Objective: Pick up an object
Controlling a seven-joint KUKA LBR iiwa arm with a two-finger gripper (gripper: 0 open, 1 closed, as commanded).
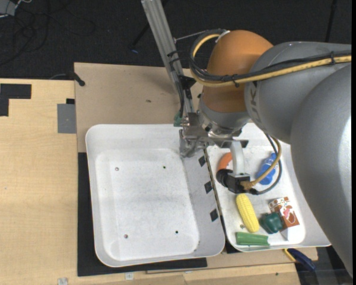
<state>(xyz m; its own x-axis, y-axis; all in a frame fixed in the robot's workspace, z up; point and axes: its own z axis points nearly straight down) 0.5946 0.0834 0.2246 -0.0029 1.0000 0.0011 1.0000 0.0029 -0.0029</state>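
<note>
Gripper: low over the far end of the divide between the two bins; open or closed cannot be told.
Left bin: white, left of the gripper.
Right bin: holds the objects, all apart from the gripper.
Corn: yellow, mid-bin.
Green block: just right of the corn.
Green stick: at the near rim.
Orange piece: nearest the gripper, to its right.

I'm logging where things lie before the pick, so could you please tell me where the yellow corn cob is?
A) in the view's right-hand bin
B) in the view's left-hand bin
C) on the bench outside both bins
A: the yellow corn cob lies inside the right-hand bin, next to a green stick.
</note>
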